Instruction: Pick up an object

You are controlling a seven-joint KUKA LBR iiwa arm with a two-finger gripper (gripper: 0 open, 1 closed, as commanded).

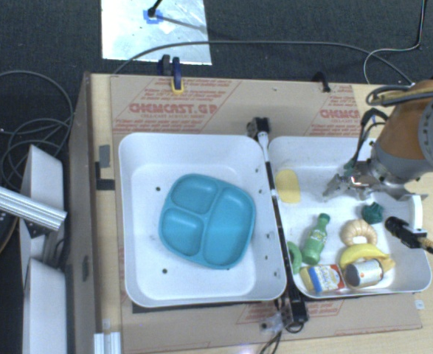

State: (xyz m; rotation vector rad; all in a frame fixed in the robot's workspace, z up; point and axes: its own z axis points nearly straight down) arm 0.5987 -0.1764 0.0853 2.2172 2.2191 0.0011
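Camera view. Two white bins sit side by side at centre frame. The left bin [139, 198] holds a blue plate [206, 220] with compartments. The right bin [305, 153] holds the candidates for picking: a yellow block [288, 185] near the divider, a green bottle [316, 237] lying tilted at lower centre, a beige ring [358, 232], a banana [364, 254], a can [364, 273] lying on its side, a jar [321, 279] with a blue-and-yellow label, and a dark green piece [373, 212] at right. The arm [411, 135] enters from the right edge; the gripper [344, 185] hangs over bare floor in the upper right of the bin, with nothing seen between its prongs. Whether the pincer is released or clenched cannot be told, as its tip is small and blurred against the white.

Risks, as a judgement: no object lies directly beneath the tip, so a descent here would likely close on nothing. The banana, can, jar and ring touch or crowd one another at lower right, so a grasp there could nudge neighbours or slip off a rounded surface. The bottle may roll.

Hidden or unclear: a green shape [295, 257] by the divider is partly covered by the bottle; the jar's label is unreadable; the arm is cut off at the right edge.
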